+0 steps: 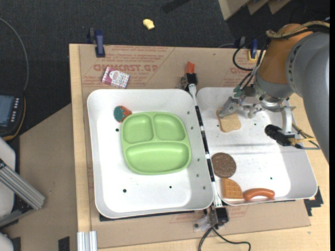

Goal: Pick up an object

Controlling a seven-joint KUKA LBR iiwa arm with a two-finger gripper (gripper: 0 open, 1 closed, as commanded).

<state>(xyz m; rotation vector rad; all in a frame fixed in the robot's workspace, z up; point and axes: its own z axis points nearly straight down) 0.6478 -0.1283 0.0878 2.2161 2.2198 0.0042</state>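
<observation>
My gripper (230, 110) hangs low over the tan bread slice (229, 123) just below my fingertips, positioned for grasping; finger state cannot be told.

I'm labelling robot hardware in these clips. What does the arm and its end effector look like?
The arm is bulky, rounded and grey, with an orange band above the wrist. Its end effector is a small metallic grey assembly. A black cable loops beside the orange section, and a black part with thin wires juts out lower down.

A robotics lab: the cardboard-covered surface (157, 61) clamped at its edges, cables trailing beside it over dark carpet (42, 14).
</observation>
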